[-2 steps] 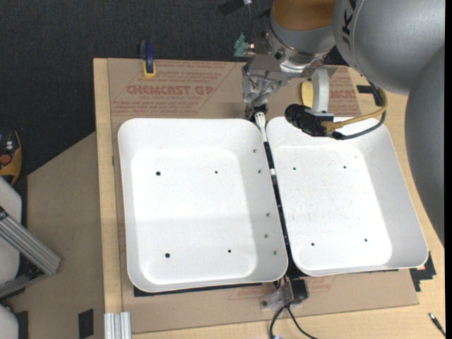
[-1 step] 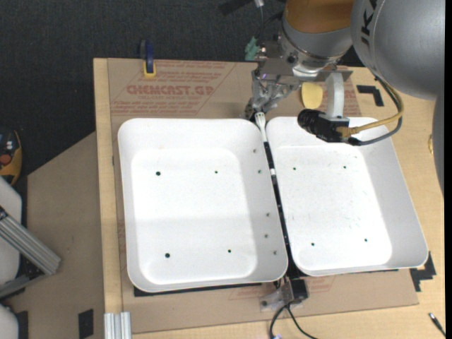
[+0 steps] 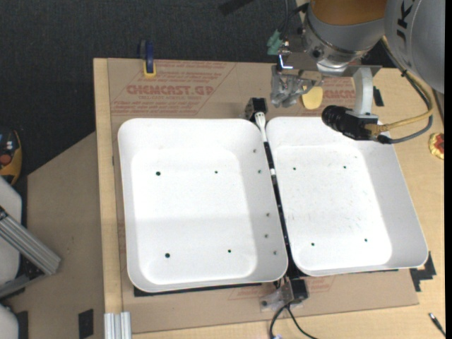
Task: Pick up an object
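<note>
Object of the task, as far as I could judge, was a small pale yellow lump (image 3: 312,97). It sat just beside the jaws on the side toward the arm, past the far rim of the right bin (image 3: 395,210) and not on the bin's floor. Whether it rested on the printed board (image 3: 176,87) or hung from the jaws was not clear, and I could not tell whether the jaws stood apart or together, because their tips were blurred against the board.

The jaws hung low over that strip of board, probably because the only likely thing to grasp lay there. Below the jaws the right bin showed a white floor with a few dark specks. The left bin (image 3: 191,210), off to the jaws' far side, looked the same.

A black strip (image 3: 272,182) ran between the two bins from just under the jaws — apparently to keep them from sliding apart. Well away from the jaws, a blue clamp (image 3: 147,51) gripped the board's far edge, likely to pin it to the desk (image 3: 70,175).
</note>
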`<state>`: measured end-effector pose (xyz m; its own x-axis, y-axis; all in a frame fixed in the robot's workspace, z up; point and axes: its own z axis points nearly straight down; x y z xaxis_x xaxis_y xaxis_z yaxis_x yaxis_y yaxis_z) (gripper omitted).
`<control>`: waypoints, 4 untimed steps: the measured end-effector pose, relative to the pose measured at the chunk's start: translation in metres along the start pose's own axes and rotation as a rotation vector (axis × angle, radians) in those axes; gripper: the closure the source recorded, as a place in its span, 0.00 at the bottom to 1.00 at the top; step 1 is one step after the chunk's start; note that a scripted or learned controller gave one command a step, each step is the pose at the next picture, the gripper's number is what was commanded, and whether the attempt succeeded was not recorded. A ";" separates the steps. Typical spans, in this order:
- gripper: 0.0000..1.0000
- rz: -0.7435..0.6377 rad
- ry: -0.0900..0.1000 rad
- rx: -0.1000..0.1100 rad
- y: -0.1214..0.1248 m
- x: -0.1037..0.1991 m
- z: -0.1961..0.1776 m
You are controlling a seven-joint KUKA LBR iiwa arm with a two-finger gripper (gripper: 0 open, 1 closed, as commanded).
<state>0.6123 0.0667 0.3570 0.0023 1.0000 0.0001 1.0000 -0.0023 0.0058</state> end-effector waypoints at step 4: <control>1.00 0.000 0.000 0.006 -0.044 -0.003 0.013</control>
<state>0.5680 0.0638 0.3436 0.0018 1.0000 0.0003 1.0000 -0.0018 -0.0003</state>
